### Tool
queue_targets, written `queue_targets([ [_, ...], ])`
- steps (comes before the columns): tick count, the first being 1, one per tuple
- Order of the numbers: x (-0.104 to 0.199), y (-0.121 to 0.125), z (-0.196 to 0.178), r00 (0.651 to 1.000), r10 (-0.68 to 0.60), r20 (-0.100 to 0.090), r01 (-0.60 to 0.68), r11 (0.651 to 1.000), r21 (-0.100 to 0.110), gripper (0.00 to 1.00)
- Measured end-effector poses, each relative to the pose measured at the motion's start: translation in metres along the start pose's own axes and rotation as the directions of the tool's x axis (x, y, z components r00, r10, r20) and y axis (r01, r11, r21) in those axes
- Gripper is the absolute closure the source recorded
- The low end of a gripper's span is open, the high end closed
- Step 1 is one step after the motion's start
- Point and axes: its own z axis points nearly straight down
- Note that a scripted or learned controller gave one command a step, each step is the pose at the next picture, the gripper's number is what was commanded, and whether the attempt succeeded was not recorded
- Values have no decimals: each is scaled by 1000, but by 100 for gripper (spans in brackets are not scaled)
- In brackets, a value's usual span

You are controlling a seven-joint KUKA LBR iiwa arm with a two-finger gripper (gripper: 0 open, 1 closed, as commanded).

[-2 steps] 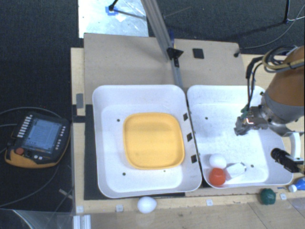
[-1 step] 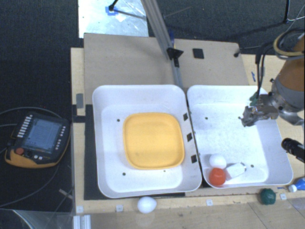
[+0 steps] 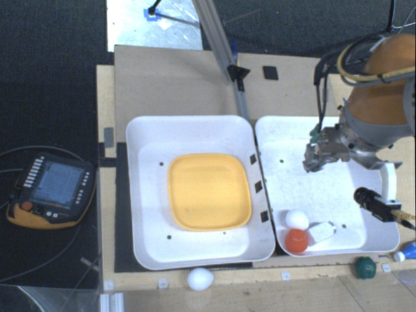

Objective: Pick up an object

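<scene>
Over the right bin (image 3: 390,239), the gripper (image 3: 314,161) hangs apparently empty, jaws too blurred to tell; red ball (image 3: 297,240) unpicked.

The arm (image 3: 383,90) ran off the right edge. The gripper's (image 3: 316,158) fingertips were too small and dark to read. A red ball (image 3: 297,240) partly hid a white ball (image 3: 297,219). A blue object (image 3: 404,254) was cut off at the right edge.

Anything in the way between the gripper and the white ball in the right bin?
No. From the gripper to the white ball, the camera view shows bare right bin floor.
</scene>
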Motion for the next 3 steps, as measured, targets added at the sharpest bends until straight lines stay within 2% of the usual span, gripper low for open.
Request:
queue_targets([
  [1,50,9,-3,1000,0,0,0,1000,0,100],
  [3,144,16,29,1000,1,0,-1,1000,1,100],
])
